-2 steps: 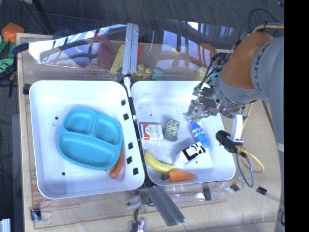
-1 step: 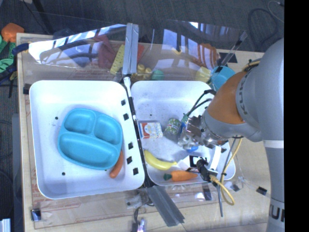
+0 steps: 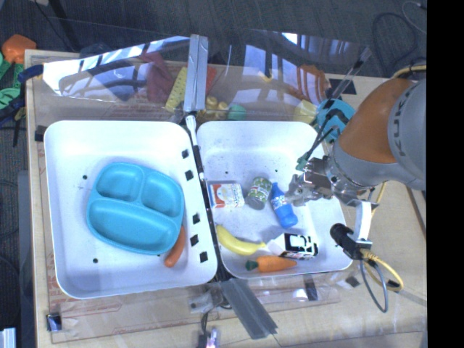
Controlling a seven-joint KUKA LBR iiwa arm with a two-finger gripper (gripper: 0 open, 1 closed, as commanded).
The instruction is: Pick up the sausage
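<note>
Blue tray [image 3: 135, 207] and sausage [image 3: 174, 251] in left bin [image 3: 61, 147]

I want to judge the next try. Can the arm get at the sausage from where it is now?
Probably yes, but not directly. The sausage lies in the left bin, tight against the blue tray. The hand hangs over the right bin. Nothing covers the sausage, though the tray edge may crowd the hand.

Two shallow white plastic bins: the left bin [image 3: 65, 194] holds a sky-blue compartment tray [image 3: 135, 207] and a reddish-brown sausage [image 3: 175, 250]; the right bin [image 3: 239, 140] holds a yellow banana [image 3: 239, 242], an orange carrot with a green tip [image 3: 272, 264], a blue bottle with a white cap [image 3: 283, 209], a greenish tin can [image 3: 258, 193], a red-and-white carton [image 3: 226, 194] and a black-and-white toy car [image 3: 299, 246]. The arm [image 3: 377, 133] is grey with an orange band.
</note>
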